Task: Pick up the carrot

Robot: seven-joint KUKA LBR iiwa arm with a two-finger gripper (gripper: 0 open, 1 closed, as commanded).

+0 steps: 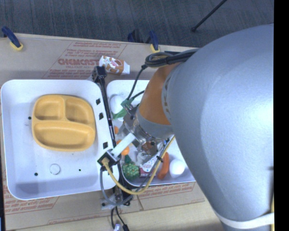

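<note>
Two white bins sit side by side on the cardboard-covered bench, and the nearest things lie at the lower edge of the right bin (135, 86): a white egg-like ball (176, 167), a green leafy toy (130, 169), and between them the carrot (163, 165), a slim orange piece lying at a slant close to the bin's near rim. Just above these the gripper (143, 148) hangs low inside the same bin, wrapped in cables and a yellow hose, with the carrot just beside it on its right and lower side; whether the two touch cannot be told, and nothing is seen between the fingers, whose spread cannot be made out under the wrist. Farther up, the grey arm (221, 124) with its orange band covers most of the right bin. The left bin (9, 129) bears a yellow divided plate (63, 122). Beyond both bins a small packet (113, 65) lies on the cardboard.
</note>
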